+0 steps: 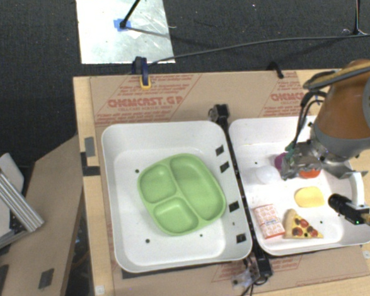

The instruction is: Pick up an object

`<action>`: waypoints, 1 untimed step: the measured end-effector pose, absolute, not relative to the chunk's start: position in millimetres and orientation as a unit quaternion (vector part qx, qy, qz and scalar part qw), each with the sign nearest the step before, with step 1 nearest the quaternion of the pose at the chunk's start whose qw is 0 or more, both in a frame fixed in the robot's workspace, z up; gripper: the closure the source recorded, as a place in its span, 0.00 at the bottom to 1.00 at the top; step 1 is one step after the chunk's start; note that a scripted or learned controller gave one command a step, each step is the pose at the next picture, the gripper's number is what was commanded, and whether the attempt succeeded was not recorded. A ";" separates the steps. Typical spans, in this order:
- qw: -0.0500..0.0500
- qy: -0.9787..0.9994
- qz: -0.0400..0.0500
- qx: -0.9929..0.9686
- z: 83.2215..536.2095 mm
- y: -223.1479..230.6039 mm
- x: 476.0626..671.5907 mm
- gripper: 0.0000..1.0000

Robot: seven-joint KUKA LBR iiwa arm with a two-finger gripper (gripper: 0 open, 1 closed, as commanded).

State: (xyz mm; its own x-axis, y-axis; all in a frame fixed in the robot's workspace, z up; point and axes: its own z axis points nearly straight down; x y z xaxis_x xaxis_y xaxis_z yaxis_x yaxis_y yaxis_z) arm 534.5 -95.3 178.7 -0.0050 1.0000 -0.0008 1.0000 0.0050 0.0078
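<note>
You have 1 camera view here, looking down at a slant on 2 shallow white bins side by side on the bench.

The left bin point(121, 180) carries a green divided plate point(180, 192) with 3 compartments, lying flat and turned at an angle near the bin's middle.

The right bin point(260, 132) holds the loose things. A slice of toy pizza point(300, 225) lies near its front edge, towards the front right corner. Just left of the pizza, a small white and red packet point(267, 221) lies near the front left corner of that bin. A yellow rounded piece point(309, 197) sits just behind the pizza, closer to the bin's middle. A small purple object point(279, 161) sits near the middle of the bin, right against the gripper's left side. A bit of orange point(310, 174) peeks out below the gripper; you cannot tell what it is.

The arm point(347, 114) reaches in from the right, its orange band above the wrist, and the gripper point(295, 166) is down low in the right bin, beside the purple object and behind the yellow piece. You cannot tell whether the claw is apart or together, or whether anything sits in it: it is too dark and small to read.
</note>
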 end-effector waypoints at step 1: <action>0.004 0.709 0.003 0.705 241.1 -91.0 532.7 1.00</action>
State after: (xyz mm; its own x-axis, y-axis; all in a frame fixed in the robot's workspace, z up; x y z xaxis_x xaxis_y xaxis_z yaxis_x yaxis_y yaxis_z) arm 532.7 -91.0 241.1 -0.0051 1.0000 -0.0013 0.9999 0.0051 0.0088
